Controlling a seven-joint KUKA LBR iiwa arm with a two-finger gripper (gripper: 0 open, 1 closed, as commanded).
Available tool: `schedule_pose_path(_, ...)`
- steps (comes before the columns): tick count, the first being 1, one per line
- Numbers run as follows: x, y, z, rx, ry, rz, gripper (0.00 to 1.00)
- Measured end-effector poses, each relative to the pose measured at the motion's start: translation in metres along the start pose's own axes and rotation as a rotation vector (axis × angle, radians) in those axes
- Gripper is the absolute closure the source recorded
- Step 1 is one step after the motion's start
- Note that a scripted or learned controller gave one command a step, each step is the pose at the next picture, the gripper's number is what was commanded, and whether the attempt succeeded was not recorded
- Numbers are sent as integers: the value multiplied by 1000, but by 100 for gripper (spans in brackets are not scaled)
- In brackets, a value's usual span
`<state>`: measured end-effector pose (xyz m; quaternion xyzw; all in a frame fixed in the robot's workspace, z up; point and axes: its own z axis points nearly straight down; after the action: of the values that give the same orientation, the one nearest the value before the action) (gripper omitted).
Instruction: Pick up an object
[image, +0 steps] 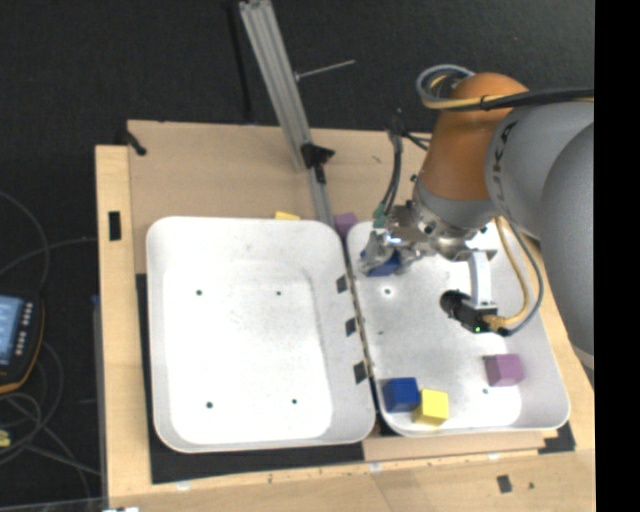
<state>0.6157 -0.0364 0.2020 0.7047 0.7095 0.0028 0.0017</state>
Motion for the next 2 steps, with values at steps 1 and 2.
schedule_pose_path(1,64,-74,-48,5,2,-3,100)
schedule_pose_path(2,-7,6,9,7,-7,11,100)
